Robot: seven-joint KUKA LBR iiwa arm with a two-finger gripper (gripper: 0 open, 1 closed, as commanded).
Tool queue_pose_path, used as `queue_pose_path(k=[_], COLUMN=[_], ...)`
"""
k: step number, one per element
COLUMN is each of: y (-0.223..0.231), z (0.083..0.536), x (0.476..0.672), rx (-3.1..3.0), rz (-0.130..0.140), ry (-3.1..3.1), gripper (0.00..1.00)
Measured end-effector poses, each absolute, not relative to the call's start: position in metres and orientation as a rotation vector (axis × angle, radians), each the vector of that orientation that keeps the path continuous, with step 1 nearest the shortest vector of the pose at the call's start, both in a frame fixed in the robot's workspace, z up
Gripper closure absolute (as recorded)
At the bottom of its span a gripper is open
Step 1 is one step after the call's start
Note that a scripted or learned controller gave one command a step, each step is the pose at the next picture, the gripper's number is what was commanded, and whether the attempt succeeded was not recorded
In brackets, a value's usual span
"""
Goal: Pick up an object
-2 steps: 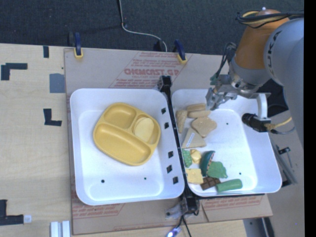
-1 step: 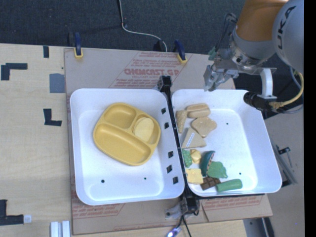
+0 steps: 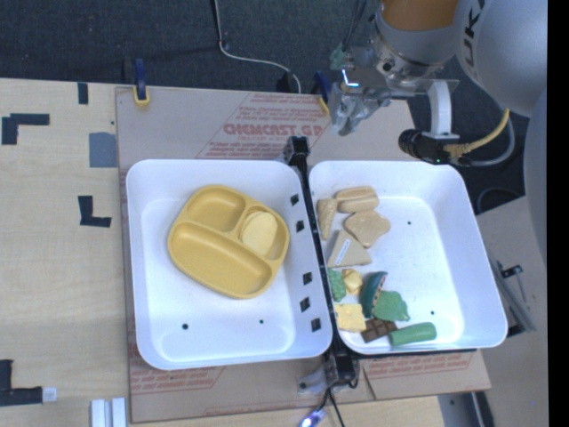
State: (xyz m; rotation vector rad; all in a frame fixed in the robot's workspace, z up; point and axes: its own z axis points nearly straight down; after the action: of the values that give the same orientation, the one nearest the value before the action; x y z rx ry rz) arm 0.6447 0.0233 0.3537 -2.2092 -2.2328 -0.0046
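In the camera view, the gripper point(image 3: 349, 114) hangs at the upper right of the frame, above the cardboard just beyond the right bin point(image 3: 444, 238); whether it is open or shut cannot be told. Toy food pieces point(image 3: 360, 256) lie clustered along that bin's left side. The left bin point(image 3: 156, 265) holds a yellow divided tray point(image 3: 228, 240).

Pretty even overhead light, nothing harsh. The white bins point(image 3: 142, 265) come out bright but not blown, with soft shadows along their inner walls. The arm point(image 3: 498, 25) at top right is a bit soft, and overall sharpness is only so-so
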Motion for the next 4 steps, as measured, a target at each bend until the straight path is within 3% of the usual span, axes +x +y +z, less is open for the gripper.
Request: queue_pose_path(k=[1, 2, 3, 4], y=[0.118, 0.211, 0.236, 0.235], z=[0.407, 0.330, 0.462, 0.539], x=[0.657, 0.667, 0.655, 0.577], rx=[-2.208, -2.204, -2.216, -2.215], rz=[-0.004, 0.016, -0.012, -0.007], ry=[-2.234, -2.226, -2.230, -2.229], gripper=[1.00, 1.00, 1.00, 1.00])
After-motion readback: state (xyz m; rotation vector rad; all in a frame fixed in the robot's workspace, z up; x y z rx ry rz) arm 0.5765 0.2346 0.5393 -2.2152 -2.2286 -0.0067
